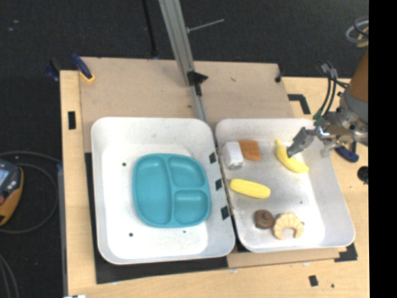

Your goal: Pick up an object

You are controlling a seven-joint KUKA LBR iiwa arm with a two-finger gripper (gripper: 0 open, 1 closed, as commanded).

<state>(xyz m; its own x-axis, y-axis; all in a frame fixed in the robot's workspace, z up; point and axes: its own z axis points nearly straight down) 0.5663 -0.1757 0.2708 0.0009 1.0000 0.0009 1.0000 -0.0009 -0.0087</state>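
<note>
In the right bin (329, 185) lie a yellow banana (290, 159), a yellow corn cob (250, 188), a white block (232, 154), an orange-brown square (250, 149), a brown donut (263, 219) and a tan pastry (288, 226). My gripper (313, 144) hangs over the bin's upper right part, reaching in from the right. It is open, with one grey finger (300, 141) slanting down beside the banana's upper end. Nothing sits between the fingers.
The left bin (111, 228) holds a teal divided plate (172, 189). A metal post (180, 42) rises behind the bins. Cables and the arm's wrist (353, 104) crowd the right edge. Bare floor shows in the right bin's lower right.
</note>
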